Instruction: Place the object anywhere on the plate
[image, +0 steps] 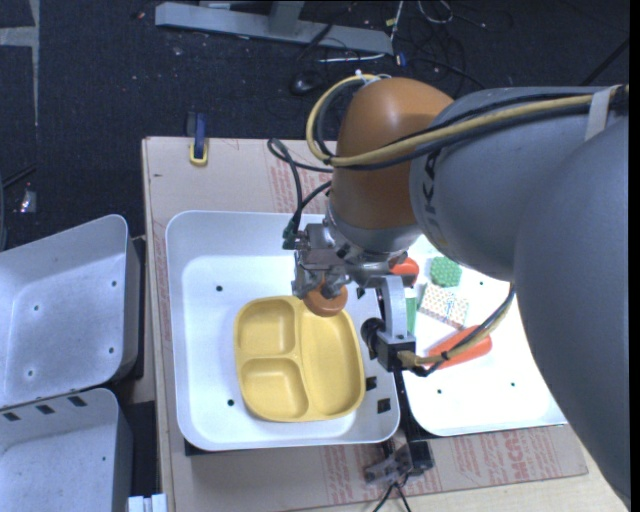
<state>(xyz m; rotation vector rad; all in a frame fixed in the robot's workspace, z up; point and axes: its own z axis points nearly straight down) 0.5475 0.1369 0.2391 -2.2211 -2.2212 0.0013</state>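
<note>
A yellow plate (290, 370) with three compartments lies in the left white bin (190, 330). My gripper (325, 290) hangs over the plate's far right corner, under the orange-brown wrist. A small round brown-orange object (325, 302) sits between the fingertips, right above the plate's rim, and the gripper is shut on it. The arm hides the bin's far right part.
The right bin (490, 400) holds a green item (445, 271), a patterned card (445, 305), an orange carrot-like piece (462, 347) and a small red piece (404, 267). White trays (60, 300) lie off the bench at left. A yellow clamp (199, 150) sits at the bench's far edge.
</note>
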